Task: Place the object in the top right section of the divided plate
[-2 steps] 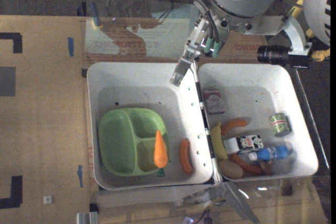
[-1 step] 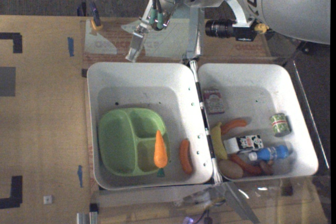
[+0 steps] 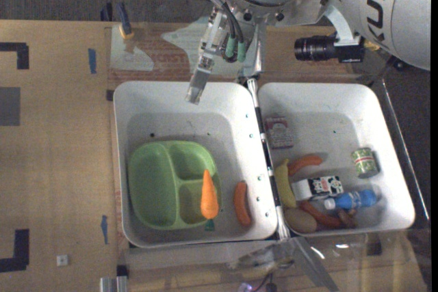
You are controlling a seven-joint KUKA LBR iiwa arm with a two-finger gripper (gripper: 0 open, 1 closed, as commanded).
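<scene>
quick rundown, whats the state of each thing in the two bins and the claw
claw: hanging over the left bin's back edge, nothing seen in it
divided plate: flat in the left bin
carrot: lying on the plate's right side, across the divider
sausage: loose on the left bin floor, right of the plate
can: on its side in the right bin
bottle: lying down
milk carton: lying down

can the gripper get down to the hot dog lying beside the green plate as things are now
Probably yes. The hot dog lies alone on the left bin floor, apart from the divided plate, nothing over it. The bin wall close on its right could crowd the gripper.
</scene>
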